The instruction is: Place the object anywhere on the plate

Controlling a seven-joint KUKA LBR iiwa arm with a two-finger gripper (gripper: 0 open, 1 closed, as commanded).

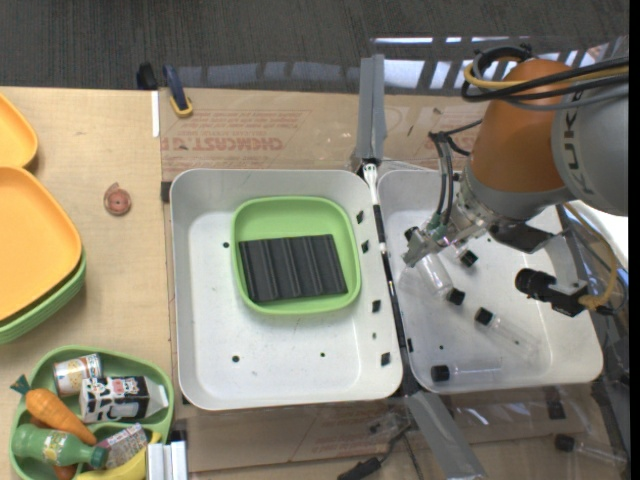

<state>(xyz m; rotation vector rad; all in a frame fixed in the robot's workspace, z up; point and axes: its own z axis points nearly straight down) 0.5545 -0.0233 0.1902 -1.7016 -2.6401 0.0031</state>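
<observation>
Here the hand (418, 251), fingers unreadable, hovers just above a clear tube (432, 273), plate (295, 255) well apart.

The green plate (294, 215) in the left bin (200, 298) is mostly covered by a dark ribbed slab (292, 267); its rim and the bin floor around it lie open. The right bin (520, 363) is cluttered (clear tubes (470, 370), small black pieces (456, 296)), under the arm (530, 128).

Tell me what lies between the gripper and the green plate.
In the camera view, the gripper is in the right bin; the green plate sits in the left bin. Between them lie bare bin floor and the two bins' adjoining rims.
</observation>
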